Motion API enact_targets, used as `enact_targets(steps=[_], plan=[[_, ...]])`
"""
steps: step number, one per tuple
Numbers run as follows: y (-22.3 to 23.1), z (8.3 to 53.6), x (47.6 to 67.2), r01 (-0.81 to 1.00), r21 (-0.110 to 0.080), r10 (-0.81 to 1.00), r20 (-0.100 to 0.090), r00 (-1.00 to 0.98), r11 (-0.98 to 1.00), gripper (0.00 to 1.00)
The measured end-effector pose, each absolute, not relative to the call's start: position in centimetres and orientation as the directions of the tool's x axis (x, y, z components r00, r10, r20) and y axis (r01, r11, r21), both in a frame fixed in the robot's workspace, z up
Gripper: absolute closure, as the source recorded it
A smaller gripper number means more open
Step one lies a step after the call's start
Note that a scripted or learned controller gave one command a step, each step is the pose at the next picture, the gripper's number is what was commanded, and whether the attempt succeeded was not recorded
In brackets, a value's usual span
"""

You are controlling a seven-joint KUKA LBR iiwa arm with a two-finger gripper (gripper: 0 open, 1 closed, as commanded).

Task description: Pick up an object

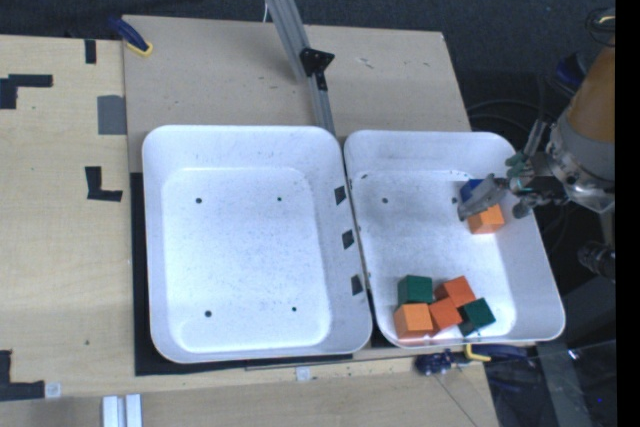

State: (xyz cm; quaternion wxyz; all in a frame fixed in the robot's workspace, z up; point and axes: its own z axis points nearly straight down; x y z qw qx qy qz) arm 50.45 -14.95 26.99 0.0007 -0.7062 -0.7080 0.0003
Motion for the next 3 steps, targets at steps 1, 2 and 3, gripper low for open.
enact_targets(steps=[1, 2, 3], plan=[[-15.0, 27.0, 50.5, 1.000, -0.001, 1.000, 0.000, -0.002, 0.002, 0.00], [-15.5, 20.8, 50.6, 1.000, -0.008, 1.000, 0.001, 0.000, 0.000, 0.00], [-15.6, 15.1, 49.4, 1.000, -0.009, 1.000, 0.002, 0.000, 0.000, 0.00]])
